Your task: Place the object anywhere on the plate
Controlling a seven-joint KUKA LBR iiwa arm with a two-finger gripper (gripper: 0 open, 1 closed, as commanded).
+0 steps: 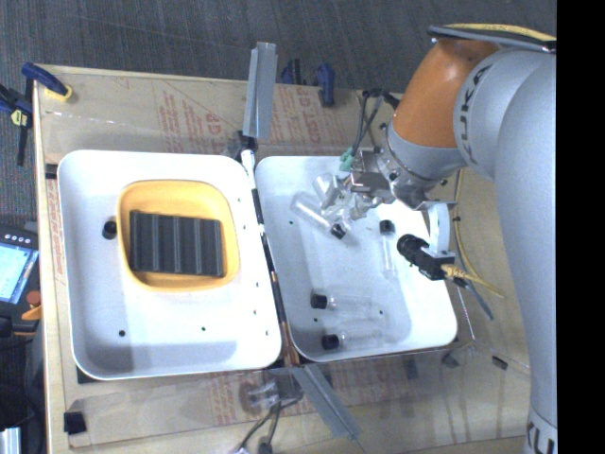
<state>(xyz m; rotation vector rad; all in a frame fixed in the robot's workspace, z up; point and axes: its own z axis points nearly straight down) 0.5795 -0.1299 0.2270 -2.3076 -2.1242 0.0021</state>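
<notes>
A yellow plate [176,193] with rounded corners lies in the left bin [95,329]. A dark grey ridged block [178,244] rests on the plate's middle. My gripper [338,200] hangs low over the upper left part of the right bin [430,324]. It is close to a clear plastic piece [307,208] with a small black end [337,231]. I cannot make out whether the clear piece is touching the gripper or just lying beside it.
Two more clear pieces with black caps [319,301] [329,341] lie near the right bin's front. A small black bit [386,226] sits under the wrist. A black cable fitting [419,254] hangs off the arm. The bins' shared rim [265,253] runs between them.
</notes>
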